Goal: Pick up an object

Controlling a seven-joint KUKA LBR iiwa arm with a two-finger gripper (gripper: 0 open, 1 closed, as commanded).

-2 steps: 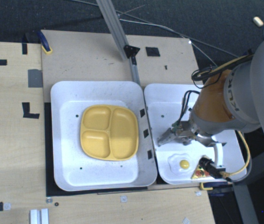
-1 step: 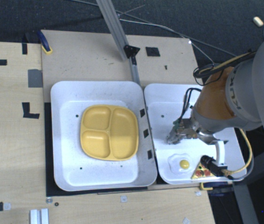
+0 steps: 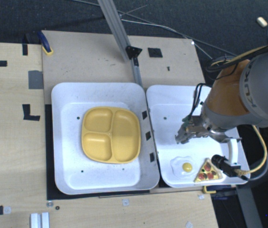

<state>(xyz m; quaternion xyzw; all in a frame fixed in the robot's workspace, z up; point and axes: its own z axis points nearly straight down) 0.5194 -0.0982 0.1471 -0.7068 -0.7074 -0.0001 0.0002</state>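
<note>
Right bin, lower edge of frame: the shallow white plastic right bin (image 3: 169,99) holds a toy fried egg, white with a yellow yolk (image 3: 183,166), and just to its right a toy pizza slice, red-topped with a tan crust (image 3: 208,171).
Gripper: the dark gripper (image 3: 185,133) hangs over the right bin's middle, above the egg in the frame; whether its fingers are open or closed cannot be told, and nothing is seen between them.
Left bin: the wider shallow white left bin (image 3: 67,141) holds a yellow plastic divided plate with three compartments (image 3: 110,135) at its centre.
Surface: tan, beneath both bins (image 3: 86,56).
</note>
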